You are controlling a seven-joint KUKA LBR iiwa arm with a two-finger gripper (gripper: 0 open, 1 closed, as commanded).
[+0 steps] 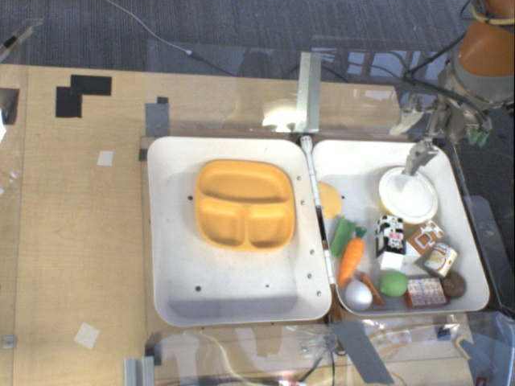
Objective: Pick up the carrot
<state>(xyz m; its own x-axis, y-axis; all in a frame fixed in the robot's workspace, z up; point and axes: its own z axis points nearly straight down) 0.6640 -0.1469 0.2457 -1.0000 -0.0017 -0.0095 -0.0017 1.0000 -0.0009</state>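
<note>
Lying untouched, carrot (pixel 351 260) in right bin (pixel 476 273)

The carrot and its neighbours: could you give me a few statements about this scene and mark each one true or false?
1. The carrot lies in the right bin. True.
2. The yellow tray shares the carrot's bin. False: it sits in the left bin.
3. The gripper hangs above the white bowl. True.
4. The carrot is between the gripper's fingers. False: it lies in the bin, apart from the gripper.
</note>
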